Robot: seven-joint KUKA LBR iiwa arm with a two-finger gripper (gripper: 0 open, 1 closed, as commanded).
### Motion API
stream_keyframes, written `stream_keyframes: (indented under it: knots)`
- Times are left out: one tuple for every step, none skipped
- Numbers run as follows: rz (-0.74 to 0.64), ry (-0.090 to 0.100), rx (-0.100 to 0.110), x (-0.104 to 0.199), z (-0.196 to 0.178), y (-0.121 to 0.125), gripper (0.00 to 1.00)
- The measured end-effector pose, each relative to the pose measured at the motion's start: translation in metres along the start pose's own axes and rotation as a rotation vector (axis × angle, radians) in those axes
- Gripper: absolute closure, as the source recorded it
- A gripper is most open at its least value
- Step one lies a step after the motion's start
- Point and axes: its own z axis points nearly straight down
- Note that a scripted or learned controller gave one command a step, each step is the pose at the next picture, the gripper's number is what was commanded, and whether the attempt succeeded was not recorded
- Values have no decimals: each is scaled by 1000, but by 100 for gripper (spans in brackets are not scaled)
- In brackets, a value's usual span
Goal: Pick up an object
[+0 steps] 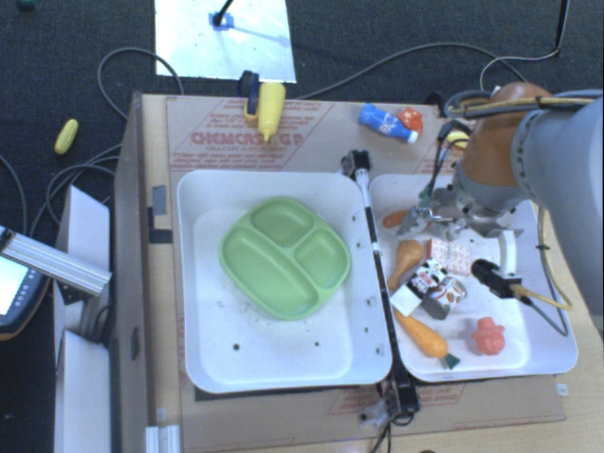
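Two white bins (203,281); one green divided plate (285,257); two carrots (422,335).

Red print on cardboard sheet (311,125) under bins, approx. "CHEMCAS…", rest unreadable.

dark carpet floor (75,26) strewn with cables, a pale square sheet (236,36) lying beyond the cardboard-topped bench (311,130)

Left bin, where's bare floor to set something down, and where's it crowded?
In the left bin, bare floor runs along the near edge below the green tray, with a narrower strip on its left. The right bin is crowded: carrot, red toy, gripper.
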Motion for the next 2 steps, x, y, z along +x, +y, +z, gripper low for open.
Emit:
stream_keyframes:
  knots:
    - [2,0,1,17,0,-31,0]
    - [3,0,1,18,0,-77,0]
